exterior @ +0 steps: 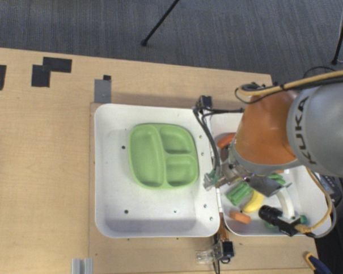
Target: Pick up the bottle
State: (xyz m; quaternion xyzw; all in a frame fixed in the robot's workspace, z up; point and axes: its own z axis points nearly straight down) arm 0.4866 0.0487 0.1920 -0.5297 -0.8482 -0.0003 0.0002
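We are over the right-hand bin (319, 194) at the right of the frame, with the arm (296, 130) hanging low above its clutter. The gripper (233, 177) sits at the bin's left wall, near the middle of the frame, but the orange band and wrist cover it, so we cannot tell how the jaws stand, nor whether anything is between them.

Which item is the bottle is not plain to us. The likeliest candidate is the black, neck-shaped object (277, 218) lying on its side at the bin's lower edge (it could equally be a tool handle). Beside it lie a yellow piece (252, 203), a green ridged block (239, 193) and a small orange piece (240, 217), all crowded together.

The left bin (108, 216) holds a green divided tray (162, 156) and plays no part.

We judge this to be the reach-and-descend step. The next move calls for settling squarely over the bottle, clear of its neighbours.
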